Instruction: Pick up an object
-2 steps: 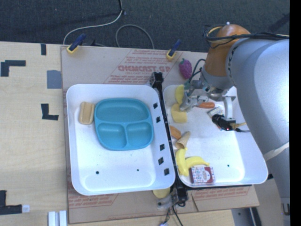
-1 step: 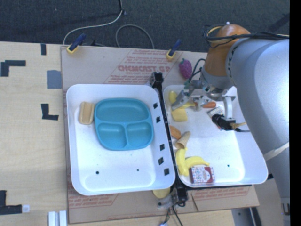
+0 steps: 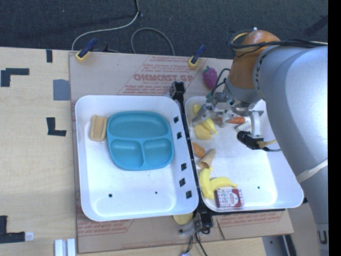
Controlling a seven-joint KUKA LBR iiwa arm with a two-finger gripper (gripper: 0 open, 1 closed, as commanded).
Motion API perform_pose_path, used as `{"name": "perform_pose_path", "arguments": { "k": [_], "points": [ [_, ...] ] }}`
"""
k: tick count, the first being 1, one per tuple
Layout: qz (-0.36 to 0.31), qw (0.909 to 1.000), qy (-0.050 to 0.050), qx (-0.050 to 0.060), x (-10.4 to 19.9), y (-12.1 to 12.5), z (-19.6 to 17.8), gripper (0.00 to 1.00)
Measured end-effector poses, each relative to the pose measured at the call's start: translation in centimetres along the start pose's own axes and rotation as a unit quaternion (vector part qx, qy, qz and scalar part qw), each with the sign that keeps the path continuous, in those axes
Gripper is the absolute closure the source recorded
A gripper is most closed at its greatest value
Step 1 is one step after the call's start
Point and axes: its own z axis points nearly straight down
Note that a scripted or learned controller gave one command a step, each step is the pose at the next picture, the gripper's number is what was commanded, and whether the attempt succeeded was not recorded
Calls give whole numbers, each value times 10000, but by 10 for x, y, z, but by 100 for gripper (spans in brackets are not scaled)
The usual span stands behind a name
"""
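Now claw (image 3: 213, 111) low in right bin (image 3: 266, 188), over yellow toy (image 3: 205, 128) at far left corner, likely to grasp it; grip state, cannot tell. Same bin: banana (image 3: 209, 181), red box (image 3: 229, 198), cone (image 3: 206, 156). Left bin (image 3: 128, 199): blue tray (image 3: 140, 140), bread slice (image 3: 97, 128).

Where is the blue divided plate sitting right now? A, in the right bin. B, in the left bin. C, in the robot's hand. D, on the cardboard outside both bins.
B: the blue divided plate lies flat in the left bin, beside a small tan item, while the hand is over the right bin.
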Motion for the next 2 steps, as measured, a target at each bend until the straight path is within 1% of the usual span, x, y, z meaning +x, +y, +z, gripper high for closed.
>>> {"name": "perform_pose_path", "arguments": {
  "k": [1,2],
  "points": [
    [6,10000,-7,-3,1,0,0,0],
    [-16,10000,-8,30,1,-1,-9,100]
  ]
}}
